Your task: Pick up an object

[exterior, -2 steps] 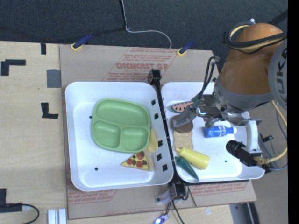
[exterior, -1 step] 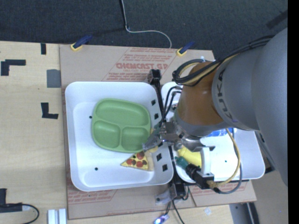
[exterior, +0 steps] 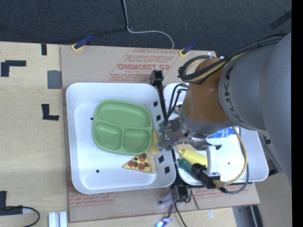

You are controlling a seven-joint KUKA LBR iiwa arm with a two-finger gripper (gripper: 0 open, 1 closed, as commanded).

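Note:
My gripper (exterior: 166,137) hangs low over the wall between the two bins, under the orange band of the arm. In the left bin (exterior: 78,126) lies a green divided plate (exterior: 122,126), with a toy pizza slice (exterior: 139,163) just in front of it. A small yellow piece (exterior: 155,141) shows at the plate's right edge, close beside the gripper. In the right bin (exterior: 255,171) a yellow object (exterior: 193,155) and a green one (exterior: 182,165) lie below the wrist. A blue object (exterior: 222,134) peeks out behind the arm, mostly hidden.
The arm's bulk covers most of the right bin. Black cables (exterior: 232,186) loop over that bin's front part. Both bins rest on a cardboard sheet (exterior: 142,65) held by clamps at its far corners.

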